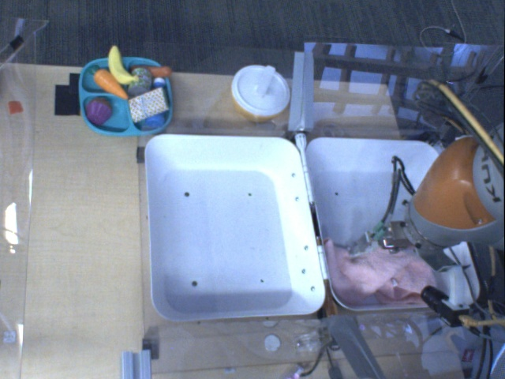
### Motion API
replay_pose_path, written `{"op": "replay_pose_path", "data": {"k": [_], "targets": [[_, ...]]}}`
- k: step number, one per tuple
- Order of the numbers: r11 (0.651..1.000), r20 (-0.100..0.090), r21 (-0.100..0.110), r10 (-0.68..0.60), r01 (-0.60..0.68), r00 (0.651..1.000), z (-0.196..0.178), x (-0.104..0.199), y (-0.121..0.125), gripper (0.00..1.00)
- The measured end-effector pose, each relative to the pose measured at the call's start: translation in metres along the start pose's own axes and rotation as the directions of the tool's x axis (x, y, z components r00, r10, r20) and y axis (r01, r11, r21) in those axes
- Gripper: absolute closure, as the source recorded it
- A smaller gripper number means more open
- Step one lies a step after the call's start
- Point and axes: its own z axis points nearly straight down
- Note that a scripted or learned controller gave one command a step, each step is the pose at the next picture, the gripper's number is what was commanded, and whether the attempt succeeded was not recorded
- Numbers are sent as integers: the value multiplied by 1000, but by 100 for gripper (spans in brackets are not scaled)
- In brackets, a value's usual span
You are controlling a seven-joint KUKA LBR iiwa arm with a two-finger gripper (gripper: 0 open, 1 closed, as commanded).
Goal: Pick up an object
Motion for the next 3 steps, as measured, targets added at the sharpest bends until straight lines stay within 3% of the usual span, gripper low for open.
{"op": "replay_pose_path", "data": {"k": [1, 2, 3], "targets": [[996, -2, 5, 90, -90, 996, 2, -16, 39, 0], [1000, -2, 4, -11, 11, 1000, 2, -54, 23, 0], [998, -4, 1, -58, 58, 998, 0, 34, 17, 0]]}}
